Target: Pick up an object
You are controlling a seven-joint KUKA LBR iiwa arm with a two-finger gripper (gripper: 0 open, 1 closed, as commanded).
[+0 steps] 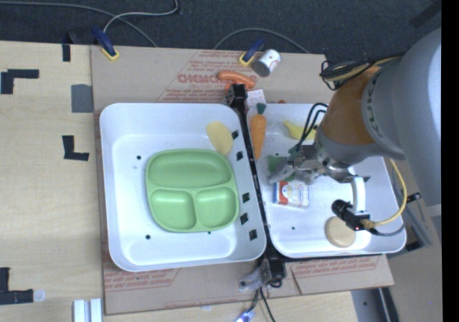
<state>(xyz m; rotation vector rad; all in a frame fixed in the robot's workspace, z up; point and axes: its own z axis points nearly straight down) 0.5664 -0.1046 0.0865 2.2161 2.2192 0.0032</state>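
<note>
In the right bin (315, 242) lie an orange carrot (257, 134), a small white carton with red and blue print (291, 194), a tan round cookie-like piece (340, 231), a yellow piece (293, 128) and a dark green item (277, 163). My gripper (295, 168) hangs low over the right bin, just above the carton and beside the green item. The grey arm with its orange band (351, 109) reaches in from the right and covers the bin's far right part.
The left bin (118, 141) holds a green divided plate (192, 189) and a pale yellow lemon-like piece (220, 137) near the divider. Clamps and cables lie behind the bins, with an orange item (237, 77) on the cardboard.
</note>
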